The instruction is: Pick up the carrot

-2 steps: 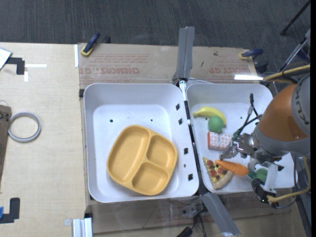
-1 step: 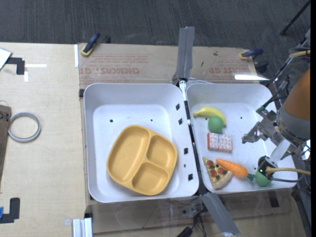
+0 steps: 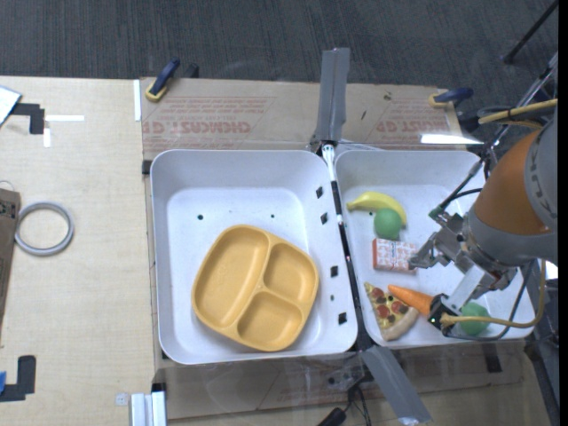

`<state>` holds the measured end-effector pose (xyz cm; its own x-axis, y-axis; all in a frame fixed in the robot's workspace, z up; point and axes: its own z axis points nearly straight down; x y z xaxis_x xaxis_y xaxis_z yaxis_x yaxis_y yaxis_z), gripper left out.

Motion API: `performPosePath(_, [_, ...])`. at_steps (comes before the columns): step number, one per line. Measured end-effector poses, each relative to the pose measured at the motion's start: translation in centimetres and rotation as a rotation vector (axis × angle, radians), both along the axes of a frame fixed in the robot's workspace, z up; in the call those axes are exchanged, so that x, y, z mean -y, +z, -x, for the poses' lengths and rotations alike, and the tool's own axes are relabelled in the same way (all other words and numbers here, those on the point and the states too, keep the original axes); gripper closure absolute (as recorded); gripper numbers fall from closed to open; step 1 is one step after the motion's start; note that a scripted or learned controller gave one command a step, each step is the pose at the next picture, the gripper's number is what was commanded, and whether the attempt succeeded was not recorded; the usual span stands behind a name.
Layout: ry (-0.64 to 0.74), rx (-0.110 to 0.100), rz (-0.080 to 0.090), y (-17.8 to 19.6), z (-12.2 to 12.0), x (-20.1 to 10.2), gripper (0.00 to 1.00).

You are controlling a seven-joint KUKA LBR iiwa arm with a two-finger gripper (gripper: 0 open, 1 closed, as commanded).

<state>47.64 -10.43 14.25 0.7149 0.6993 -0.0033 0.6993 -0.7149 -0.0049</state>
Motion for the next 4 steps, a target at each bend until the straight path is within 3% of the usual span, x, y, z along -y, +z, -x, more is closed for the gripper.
performPosePath(1, [0.073, 0.003, 0.002, 4.8, -0.9, -1.2, 0.00])
performPosePath(2, [0.161, 0.000, 0.001, 4.8, -0.8, -3.0, 0.00])
performPosePath(3, [0.125, 0.001, 0.000, -5.2, 0.0, -1.1, 0.00])
performPosePath(4, [-0.376, 0.001, 0.003, 4.3, -0.1, 5.8, 0.00])
